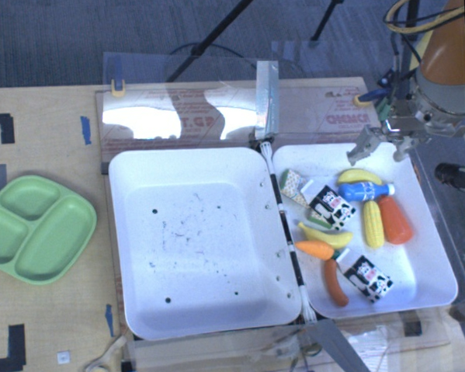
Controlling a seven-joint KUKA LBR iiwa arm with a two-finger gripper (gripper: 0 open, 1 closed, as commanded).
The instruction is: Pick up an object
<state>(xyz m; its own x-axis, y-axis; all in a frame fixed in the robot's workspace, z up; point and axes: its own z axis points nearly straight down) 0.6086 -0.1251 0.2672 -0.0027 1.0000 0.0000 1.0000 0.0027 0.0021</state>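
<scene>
Two white bins sit side by side on the bench; the left bin (196,238) holds nothing but specks, and the right bin (432,280) carries all the clutter. Nearest its front edge lie a cow-print carton (368,278) and a sausage (335,282). Further in, close to the wall shared with the left bin, a carrot (315,249) touches a banana (325,234). Past these lie a corn cob (372,222) beside a red pepper (395,219), then a second cow-print carton (330,206) and a blue bottle (365,191). A green divided plate (37,228) rests at the bench's left edge. The gripper (386,144) hangs above the right bin's far right corner, fingers spread apart, grasping nothing.
</scene>
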